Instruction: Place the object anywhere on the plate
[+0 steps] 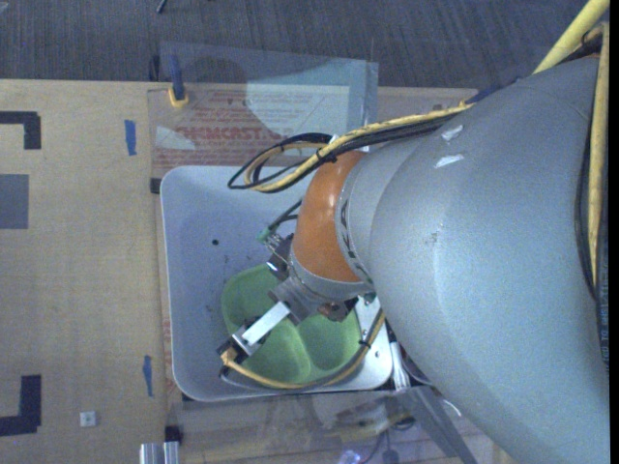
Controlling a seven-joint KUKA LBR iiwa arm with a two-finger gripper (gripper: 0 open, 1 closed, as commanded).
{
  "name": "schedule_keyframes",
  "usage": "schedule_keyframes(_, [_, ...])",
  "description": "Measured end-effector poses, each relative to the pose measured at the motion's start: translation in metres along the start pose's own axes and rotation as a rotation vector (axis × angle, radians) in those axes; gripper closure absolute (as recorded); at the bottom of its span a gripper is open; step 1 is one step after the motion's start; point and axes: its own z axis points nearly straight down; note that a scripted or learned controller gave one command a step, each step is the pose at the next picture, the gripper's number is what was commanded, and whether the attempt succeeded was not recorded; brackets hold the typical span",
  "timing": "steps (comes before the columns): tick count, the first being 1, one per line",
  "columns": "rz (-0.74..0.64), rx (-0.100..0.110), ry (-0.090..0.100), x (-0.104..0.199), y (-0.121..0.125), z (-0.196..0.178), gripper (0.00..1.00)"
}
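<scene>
A green plate (250,296) with divided sections lies in the near part of the white bin (193,220). My gripper (331,309) hangs low over the plate's right half, below the orange band (324,225) of the wrist. The wrist and the big grey arm hide most of the gripper and whatever lies beneath it. I cannot make out a loose object on the plate or on the bin floor.
The bin's far left floor is bare white with a few dark specks. A clear sheet over a printed paper (266,104) lies behind the bin. The brown bench top (77,259) with blue tape marks stretches to the left. The arm covers the right side.
</scene>
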Motion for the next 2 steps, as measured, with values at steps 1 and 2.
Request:
schedule_keyframes(1, [0.006,-0.018,-0.008,-0.005,0.007,0.005,0.0])
schedule_keyframes(2, [0.248,-0.05,-0.013,0.041,-0.028,0.008,0.0])
